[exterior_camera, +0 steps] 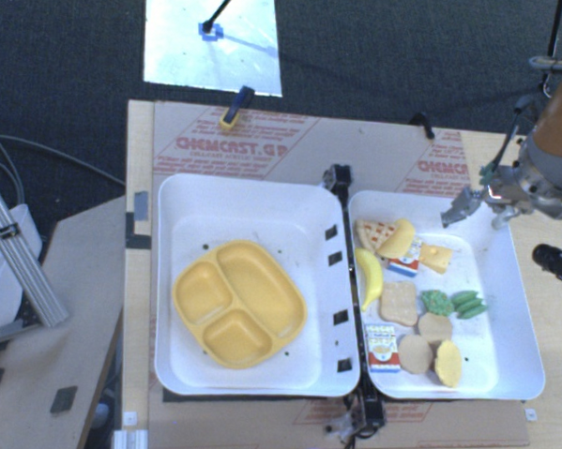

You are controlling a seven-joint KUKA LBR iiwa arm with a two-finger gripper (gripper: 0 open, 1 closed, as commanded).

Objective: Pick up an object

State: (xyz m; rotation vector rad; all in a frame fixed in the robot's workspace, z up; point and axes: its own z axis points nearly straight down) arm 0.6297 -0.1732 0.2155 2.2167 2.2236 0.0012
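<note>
Right bin (516, 306): hand (479, 206) above cheese (436, 258) (apart)

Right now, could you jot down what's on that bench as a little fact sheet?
left bin: holds a yellow divided tray
right bin: holds toy food, including a banana, green leaves, a small carton
arm: reaching in from the right
gripper: above the right bin's far edge, nothing seen between its fingers

A dark speckled carpet (64, 57) is seen under the cardboard-topped bench (295, 144), with a shiny metal sheet (214, 37) laid on it further back.
</note>
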